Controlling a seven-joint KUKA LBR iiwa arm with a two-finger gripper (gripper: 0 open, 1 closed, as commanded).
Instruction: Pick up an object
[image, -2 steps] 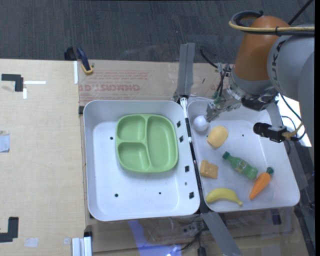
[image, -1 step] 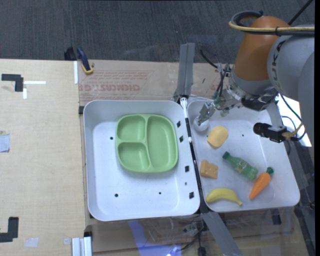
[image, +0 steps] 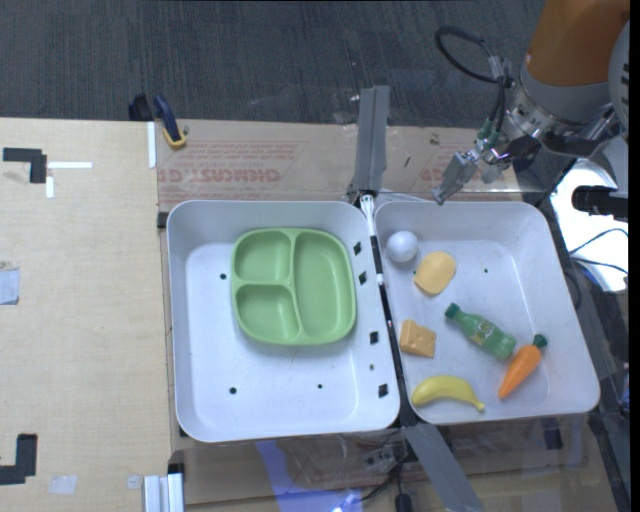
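The right bin (image: 545, 240) holds the candidate objects: a white ball (image: 401, 246) at its 10 o'clock corner, a pale yellow piece (image: 435, 273) just beside the ball at its 4 o'clock, an orange wedge (image: 418, 339) near the left wall, a green bottle (image: 480, 332) lying tilted at centre, a carrot (image: 522, 367) at 4 o'clock and a banana (image: 447, 392) at 7 o'clock. The left bin (image: 200, 380) carries a green divided plate (image: 294, 286). The end effector (image: 452, 180) hangs above the right bin's far rim, at 12 o'clock, pinching nothing; whether it is spread I cannot tell.
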